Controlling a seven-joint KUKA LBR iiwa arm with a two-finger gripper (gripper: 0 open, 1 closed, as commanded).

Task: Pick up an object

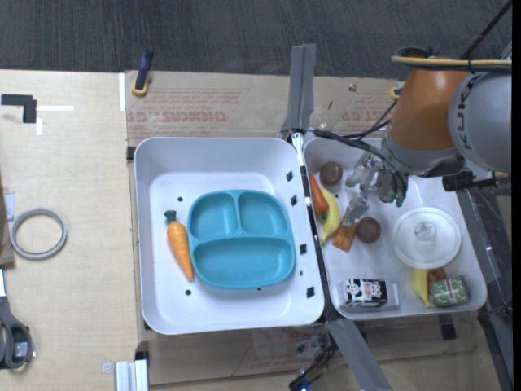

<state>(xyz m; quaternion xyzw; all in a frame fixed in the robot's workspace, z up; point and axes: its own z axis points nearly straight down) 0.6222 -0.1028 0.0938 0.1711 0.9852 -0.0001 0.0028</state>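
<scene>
The jaws point(356, 212) hang low in the right bin point(468, 243), their metal tips reaching down beside a small brown block point(344, 238) that lies at the bin's left-centre. Whether the tips are spread or closed, and whether they pinch anything, cannot be told from this slant; the linkage and cables above crowd the spot. Just right of the block sits a dark brown round fruit point(369, 230), near it but apart from the tips. A second dark round fruit point(330, 173) lies further up the bin. Along the left wall a banana point(330, 218) curves beside a red-orange piece point(317, 194), the two touching. A white round lid or bowl point(426, 236) sits at the bin's right-centre. Near the front edge stands a small black-and-white carton point(365, 292), and at the front right a yellow piece point(419, 286) lies against a green packet point(449, 292) with something reddish partly tucked behind it, too small to name.

The arm point(456, 120), grey with an orange band, covers the bin's upper right corner.

The left bin point(155, 243) holds a blue divided plate point(242, 239) with three compartments, and a toy carrot point(180, 245) lies just left of it, leaf end pointing away from the camera.

On the table point(65, 300) lie a grey ring point(36, 233) and, cut off at the left edge, scissors point(12, 340).
</scene>
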